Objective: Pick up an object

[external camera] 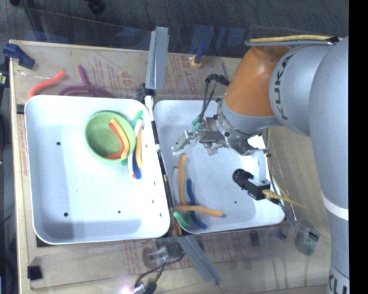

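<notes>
Nearest, in the right bin [267, 216]: thin orange sticks [199, 211], a blue one [190, 195] and a green spoon [183, 215] bunched at the near-left corner, seemingly light, stiff and slick, best pinched across mid-length. Above that bin, the end effector [199, 136], opening impossible to judge. Farther left, in the left bin [61, 219]: a green bowl [107, 136] with more sticks.

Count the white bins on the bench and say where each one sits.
2. The left bin holds a green bowl with coloured strips near its top right corner. The right bin lies under the arm, with orange and blue strips near its lower left corner.
</notes>
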`<state>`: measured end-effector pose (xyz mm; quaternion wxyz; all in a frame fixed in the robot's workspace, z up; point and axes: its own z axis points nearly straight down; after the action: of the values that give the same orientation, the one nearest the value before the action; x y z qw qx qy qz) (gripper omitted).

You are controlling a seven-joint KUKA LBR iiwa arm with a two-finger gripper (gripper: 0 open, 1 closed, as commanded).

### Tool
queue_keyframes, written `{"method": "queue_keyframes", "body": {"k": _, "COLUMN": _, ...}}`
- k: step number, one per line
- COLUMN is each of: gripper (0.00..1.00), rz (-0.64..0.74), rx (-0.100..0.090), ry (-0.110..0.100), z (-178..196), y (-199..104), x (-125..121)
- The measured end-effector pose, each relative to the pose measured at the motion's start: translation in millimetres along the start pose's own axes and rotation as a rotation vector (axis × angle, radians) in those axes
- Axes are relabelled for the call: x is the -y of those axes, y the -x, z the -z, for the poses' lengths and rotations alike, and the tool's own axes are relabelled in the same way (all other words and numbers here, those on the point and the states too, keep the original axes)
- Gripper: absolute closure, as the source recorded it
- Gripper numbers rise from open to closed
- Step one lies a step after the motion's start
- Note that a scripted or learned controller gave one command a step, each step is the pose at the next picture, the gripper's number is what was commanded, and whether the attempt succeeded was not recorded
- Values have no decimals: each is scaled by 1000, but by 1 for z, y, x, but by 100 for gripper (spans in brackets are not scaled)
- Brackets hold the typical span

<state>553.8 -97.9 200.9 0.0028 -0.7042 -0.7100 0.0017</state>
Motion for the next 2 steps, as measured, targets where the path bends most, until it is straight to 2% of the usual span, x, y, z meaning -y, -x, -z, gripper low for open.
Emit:
{"method": "queue_keyframes", "body": {"k": 1, "gripper": 0, "rz": -50, "rx": 10, "ry": 5, "z": -94, "y": 11, "x": -11}}
{"method": "queue_keyframes", "body": {"k": 2, "gripper": 100, "rz": -43, "rx": 8, "ry": 2, "z": -85, "y": 9, "x": -11}}
